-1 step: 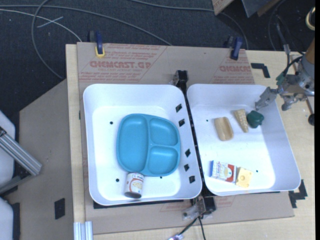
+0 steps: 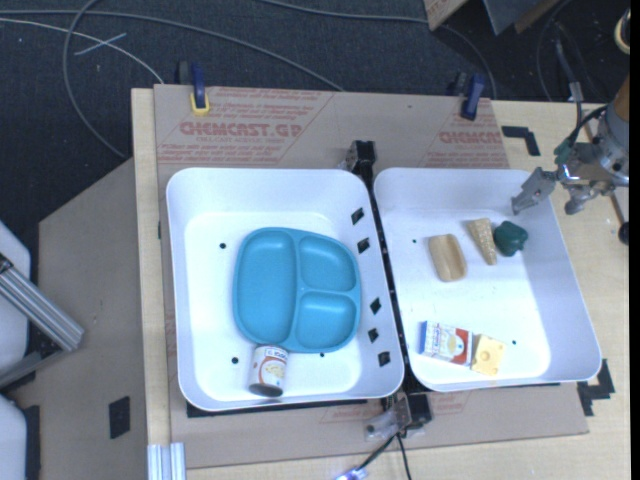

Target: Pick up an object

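Note:
My gripper (image 2: 553,196) hangs over the far right edge of the right bin (image 2: 560,308), its two fingers spread open with nothing between them. Just below and left of it lie a dark green round object (image 2: 512,238) and a tan bread piece (image 2: 483,240). A tan bun (image 2: 447,257) lies further left in the same bin. A small colourful box (image 2: 445,342) and a yellow cheese-like block (image 2: 488,355) rest near that bin's front edge. In the left bin (image 2: 195,288), a blue divided plate (image 2: 296,290) lies flat with a small can (image 2: 267,370) on its side in front.
The two bins meet at a black clip-lined divider (image 2: 372,258). Blue clamps (image 2: 199,86) hold the cardboard sheet at the back. Cables run over the dark floor behind the bench.

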Motion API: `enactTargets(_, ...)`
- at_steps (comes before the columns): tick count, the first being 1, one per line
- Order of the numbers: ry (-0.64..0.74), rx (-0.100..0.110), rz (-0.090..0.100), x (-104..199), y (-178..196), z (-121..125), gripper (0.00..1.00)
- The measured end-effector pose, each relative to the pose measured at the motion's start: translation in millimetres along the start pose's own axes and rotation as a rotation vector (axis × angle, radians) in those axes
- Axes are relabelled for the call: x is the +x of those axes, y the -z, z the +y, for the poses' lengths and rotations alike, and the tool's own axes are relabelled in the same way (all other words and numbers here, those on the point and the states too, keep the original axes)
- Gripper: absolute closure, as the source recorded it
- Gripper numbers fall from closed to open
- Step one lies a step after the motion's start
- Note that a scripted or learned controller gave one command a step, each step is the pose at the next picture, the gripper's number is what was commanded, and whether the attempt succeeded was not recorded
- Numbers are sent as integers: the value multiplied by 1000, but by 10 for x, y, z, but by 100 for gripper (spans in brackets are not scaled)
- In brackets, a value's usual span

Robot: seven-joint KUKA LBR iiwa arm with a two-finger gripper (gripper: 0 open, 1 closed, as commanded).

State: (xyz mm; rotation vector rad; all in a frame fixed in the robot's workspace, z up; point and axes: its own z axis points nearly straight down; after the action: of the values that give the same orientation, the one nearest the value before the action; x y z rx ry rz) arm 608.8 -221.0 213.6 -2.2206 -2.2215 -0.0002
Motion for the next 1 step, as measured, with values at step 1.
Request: enactTargets(1, 0, 5, 2, 50, -487, -89, 0)
